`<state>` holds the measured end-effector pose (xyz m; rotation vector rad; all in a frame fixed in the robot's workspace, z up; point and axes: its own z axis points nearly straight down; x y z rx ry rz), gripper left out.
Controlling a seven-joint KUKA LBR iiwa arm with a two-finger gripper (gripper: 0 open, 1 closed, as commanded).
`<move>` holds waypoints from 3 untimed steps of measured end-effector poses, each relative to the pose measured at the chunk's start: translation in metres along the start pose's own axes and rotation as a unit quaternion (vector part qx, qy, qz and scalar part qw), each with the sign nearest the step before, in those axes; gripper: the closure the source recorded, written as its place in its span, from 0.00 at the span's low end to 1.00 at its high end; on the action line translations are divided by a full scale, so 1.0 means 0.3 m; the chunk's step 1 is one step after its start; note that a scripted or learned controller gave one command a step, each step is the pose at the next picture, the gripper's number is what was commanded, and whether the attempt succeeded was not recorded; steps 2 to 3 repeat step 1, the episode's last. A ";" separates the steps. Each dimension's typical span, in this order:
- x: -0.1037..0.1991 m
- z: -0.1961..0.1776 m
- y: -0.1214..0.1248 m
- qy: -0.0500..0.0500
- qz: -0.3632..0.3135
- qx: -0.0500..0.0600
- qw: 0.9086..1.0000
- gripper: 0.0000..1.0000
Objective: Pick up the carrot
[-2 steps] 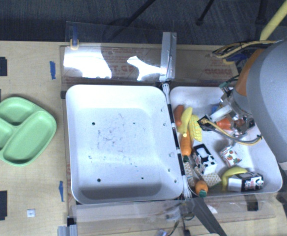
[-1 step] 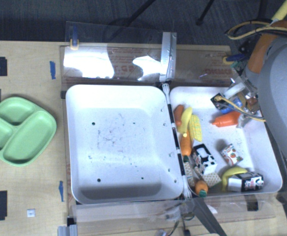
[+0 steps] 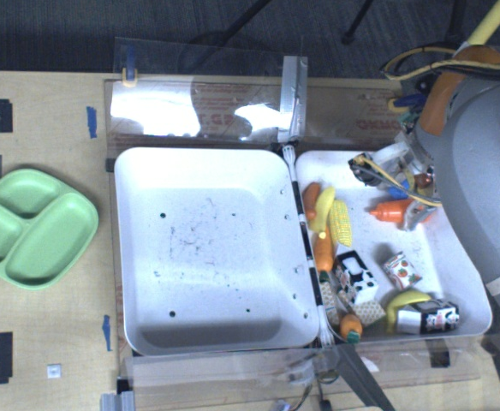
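Observation:
The carrot (image 3: 324, 248), a long orange piece, lies in the right bin (image 3: 455, 268) along its left wall, just below a yellow corn cob (image 3: 340, 221). My gripper (image 3: 401, 195) hangs over the bin's upper right part, well to the right of the carrot and apart from it. A tangle of wires and the grey arm (image 3: 481, 169) cover much of it. A short orange-red item (image 3: 390, 212) lies right beneath the gripper; whether it is touched I cannot tell.
The right bin also holds a banana (image 3: 407, 300), a small carton (image 3: 401, 270), a black-and-white box (image 3: 354, 276), a dark can (image 3: 430, 318) and a small orange piece (image 3: 350, 325). The left bin (image 3: 199, 247) adjoins it. A green divided plate (image 3: 32, 226) sits far left.

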<state>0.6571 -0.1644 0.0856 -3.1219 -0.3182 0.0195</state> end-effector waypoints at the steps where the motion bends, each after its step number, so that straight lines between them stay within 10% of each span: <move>1: 0.000 0.000 0.000 0.000 0.000 0.000 1.000 0.00; 3: 0.000 0.000 0.000 0.000 0.000 0.000 1.000 0.00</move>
